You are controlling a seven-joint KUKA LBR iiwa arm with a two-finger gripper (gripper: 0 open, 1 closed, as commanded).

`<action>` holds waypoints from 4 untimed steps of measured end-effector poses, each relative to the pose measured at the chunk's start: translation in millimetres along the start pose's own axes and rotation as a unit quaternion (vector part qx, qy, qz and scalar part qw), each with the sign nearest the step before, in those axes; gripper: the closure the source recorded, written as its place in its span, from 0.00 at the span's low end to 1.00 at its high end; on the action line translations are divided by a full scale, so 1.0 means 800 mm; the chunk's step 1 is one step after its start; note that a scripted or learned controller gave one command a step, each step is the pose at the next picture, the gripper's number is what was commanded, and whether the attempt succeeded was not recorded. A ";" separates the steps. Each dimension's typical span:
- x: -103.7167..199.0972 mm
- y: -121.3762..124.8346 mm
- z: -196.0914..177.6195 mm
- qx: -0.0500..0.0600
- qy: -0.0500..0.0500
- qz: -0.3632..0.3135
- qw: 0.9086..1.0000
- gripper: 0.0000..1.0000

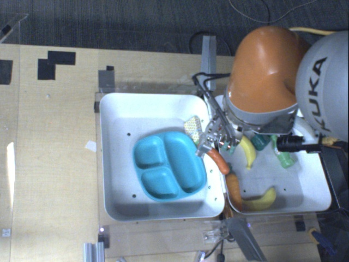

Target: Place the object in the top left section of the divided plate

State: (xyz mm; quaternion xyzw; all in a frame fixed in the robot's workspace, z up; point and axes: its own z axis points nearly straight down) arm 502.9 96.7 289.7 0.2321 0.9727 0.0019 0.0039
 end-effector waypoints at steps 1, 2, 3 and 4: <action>0.043 0.037 0.191 0.000 0.002 -0.221 0.975 1.00; 0.029 0.053 0.099 -0.001 0.000 -0.342 0.940 1.00; -0.001 -0.020 0.130 0.000 0.000 -0.503 0.864 1.00; 0.023 0.032 0.101 -0.001 0.000 -0.563 0.826 1.00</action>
